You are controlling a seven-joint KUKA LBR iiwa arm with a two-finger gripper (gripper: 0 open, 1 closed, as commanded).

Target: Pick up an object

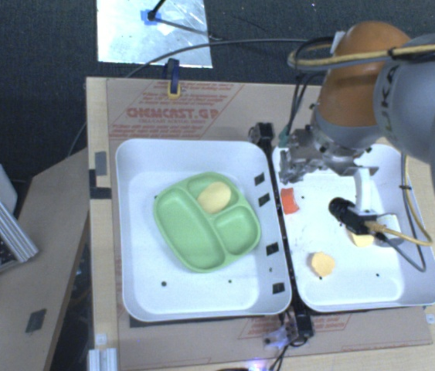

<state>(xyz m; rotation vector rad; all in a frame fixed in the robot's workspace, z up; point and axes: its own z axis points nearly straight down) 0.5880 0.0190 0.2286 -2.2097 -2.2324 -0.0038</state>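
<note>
Reaching in from the right, the grey arm [426,91] with its orange band [360,60] holds the gripper [294,167] over the far left part of the right bin [414,288], close to the wall that it shares with the left bin [136,207]; whether the gripper is spread or pressed together I cannot tell from this slant; a small red block [288,201] lies on the bin floor just in front of the gripper, beside that same wall; a round yellow piece [322,265] rests nearer the front edge, apart from the red block; a pale yellow block [361,240] sits toward the bin's middle, partly hidden; in the left bin a green plate [194,242] with three compartments lies flat, a yellow lump [215,198] in its far small compartment; both bins stand on the bench [202,107].
</note>
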